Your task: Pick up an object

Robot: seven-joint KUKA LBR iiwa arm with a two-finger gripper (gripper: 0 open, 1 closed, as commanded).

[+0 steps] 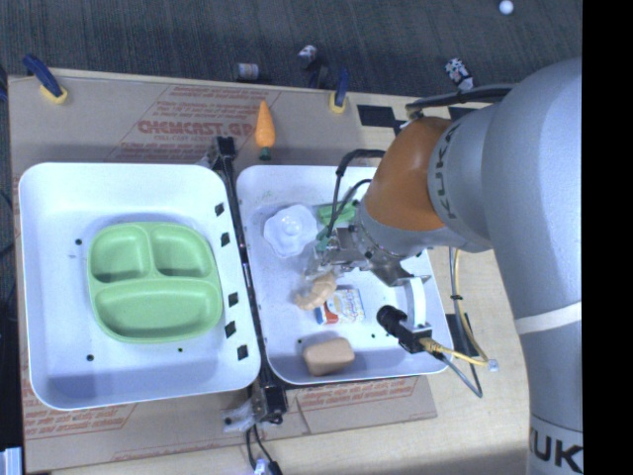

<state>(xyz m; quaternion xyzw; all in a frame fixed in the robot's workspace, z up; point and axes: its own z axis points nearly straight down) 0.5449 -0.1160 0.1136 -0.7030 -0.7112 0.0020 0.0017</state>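
Observation:
My gripper (330, 254) reaches down into the right bin (259, 194), under the arm's orange band. Just below it and to the left lies a tan, lumpy piece (316, 290), close to or touching the gripper's tip. A small white packet with red and blue print (343, 308) lies beside that piece. A clear plastic cup (288, 231) lies to the gripper's left. A brown block (327, 355) rests near the bin's front rim. A green item (333, 213) is partly hidden behind the wrist.
The left bin (49, 364) holds a green divided plate (153, 281). An orange carrot toy (264, 125) lies on the cardboard behind the bins. Blue clamps (45, 79) (341, 90) grip the board's far edge. A black connector with a yellow cable (401, 331) hangs over the right bin's front right.

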